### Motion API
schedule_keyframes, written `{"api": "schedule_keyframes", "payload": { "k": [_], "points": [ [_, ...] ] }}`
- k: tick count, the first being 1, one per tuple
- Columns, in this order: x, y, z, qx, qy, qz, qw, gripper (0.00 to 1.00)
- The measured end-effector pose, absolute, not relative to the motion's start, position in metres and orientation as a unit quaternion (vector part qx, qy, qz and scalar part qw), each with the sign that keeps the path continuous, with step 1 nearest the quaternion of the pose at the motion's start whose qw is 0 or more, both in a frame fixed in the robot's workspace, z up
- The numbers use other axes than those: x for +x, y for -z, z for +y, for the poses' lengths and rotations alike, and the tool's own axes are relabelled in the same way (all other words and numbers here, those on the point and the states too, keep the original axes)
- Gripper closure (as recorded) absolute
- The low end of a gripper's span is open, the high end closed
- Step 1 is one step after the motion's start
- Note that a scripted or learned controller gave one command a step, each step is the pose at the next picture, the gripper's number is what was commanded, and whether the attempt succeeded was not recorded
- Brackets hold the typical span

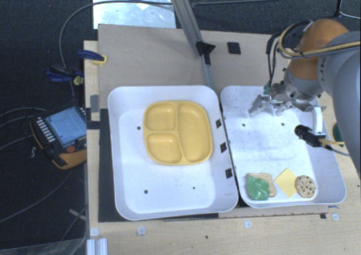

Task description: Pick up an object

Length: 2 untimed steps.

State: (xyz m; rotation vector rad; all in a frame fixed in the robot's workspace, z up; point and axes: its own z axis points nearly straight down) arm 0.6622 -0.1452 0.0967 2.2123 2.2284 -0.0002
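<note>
Tabletop [158, 56] carries two shallow white bins side by side. Left bin [130, 192] holds a yellow divided plate [177, 132], three compartments, nothing in them, sitting upper-middle. Right bin [271, 135] holds the pickable stuff, all along its near edge: green-topped toast piece [259, 186] at left, yellow cheese slice [286, 182] in the middle, round cookie [305, 186] at right. Toast and cheese are just beside each other, cheese and cookie nearly touching.

Arm [333, 51] comes in from the right. Hand [273, 104] hangs over the far end of the right bin, well apart from the three items. Nothing seen between its fingers; whether it's released or clenched, cannot tell from this angle.

Step in hand, as I read it: approach, no target reached yet. To do it well:
- plate is big and flat, poor for a two-finger pinch, so go for the small items
- toast looks thickest, best bet; cheese is thin, likely to slip
- travel toward the near edge, drop straight down, fingers straddling one item only
- the near wall of the bin is close, so line the fingers up along it, not across
- cookie sits by the corner, least room there
</note>
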Motion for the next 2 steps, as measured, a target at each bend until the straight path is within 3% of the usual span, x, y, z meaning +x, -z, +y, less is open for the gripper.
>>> {"api": "schedule_keyframes", "payload": {
  "k": [1,2],
  "points": [
    [0.663,-0.085,-0.145,0.704,-0.0002,0.710,0.001,0.00],
    [0.665,-0.099,-0.146,0.703,-0.0017,0.711,0.005,1.00]
  ]
}}
